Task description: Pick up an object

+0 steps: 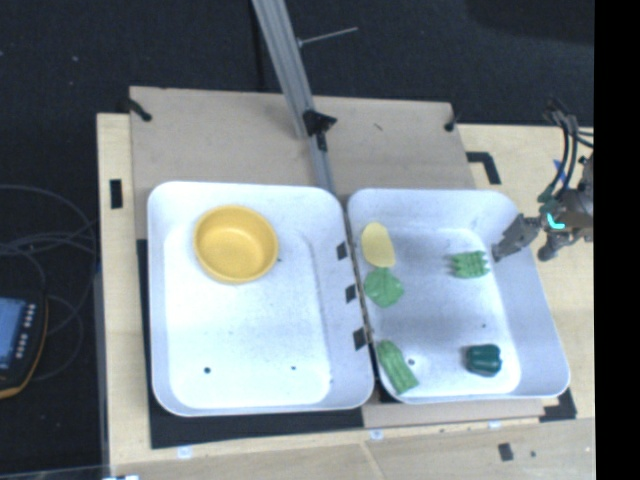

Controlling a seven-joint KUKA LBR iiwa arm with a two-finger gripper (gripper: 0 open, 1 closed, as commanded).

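The gripper (530, 243) hangs over the right bin's (520, 368) upper right rim with fingers spread wide and holding nothing, while the nearest object, a light green ridged piece (467, 264), lies just to its left on the bin floor.

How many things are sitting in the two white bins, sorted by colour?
Yellow: 2, the yellow bowl in the left bin and the pale yellow piece in the right bin.
Green: 4, all in the right bin: the round green piece, the ridged green piece, the long green piece and the dark green piece.
Total: 6.
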